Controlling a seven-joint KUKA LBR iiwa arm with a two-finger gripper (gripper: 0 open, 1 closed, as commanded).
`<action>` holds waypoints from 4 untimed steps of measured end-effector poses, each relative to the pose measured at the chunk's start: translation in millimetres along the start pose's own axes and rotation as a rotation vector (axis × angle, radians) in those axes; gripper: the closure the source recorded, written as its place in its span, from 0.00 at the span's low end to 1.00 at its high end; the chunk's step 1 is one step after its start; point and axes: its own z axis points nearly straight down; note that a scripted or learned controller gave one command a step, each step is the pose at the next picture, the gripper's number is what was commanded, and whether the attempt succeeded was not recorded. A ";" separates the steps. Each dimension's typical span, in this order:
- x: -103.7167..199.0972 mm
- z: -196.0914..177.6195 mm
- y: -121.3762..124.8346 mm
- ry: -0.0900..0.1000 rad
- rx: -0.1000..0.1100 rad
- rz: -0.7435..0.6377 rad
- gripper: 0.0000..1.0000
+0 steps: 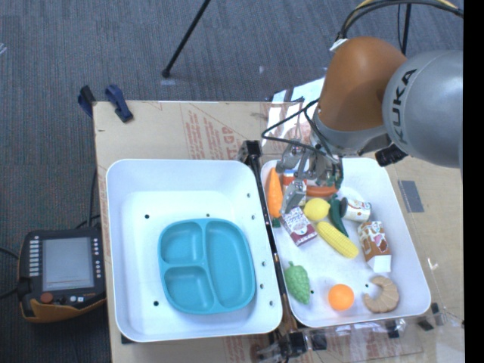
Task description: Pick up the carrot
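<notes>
Orange carrot (274, 190) lies at left edge of right bin (408, 267), by wall. Gripper (302, 186) hangs just beside it, fingers look open, nothing held. Step: lining up for grab. Next: go down, fingers each side, squeeze, lift.

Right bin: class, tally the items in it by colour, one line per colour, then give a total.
Orange: 2, carrot, orange ball
Yellow: 2, lemon, corn
Green: 2, bumpy green fruit, dark green vegetable
Brown: 1, croissant
Printed cartons: 3
Total: 10
</notes>
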 end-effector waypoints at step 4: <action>18.9 0.7 23.2 0.002 0.002 0.450 0.00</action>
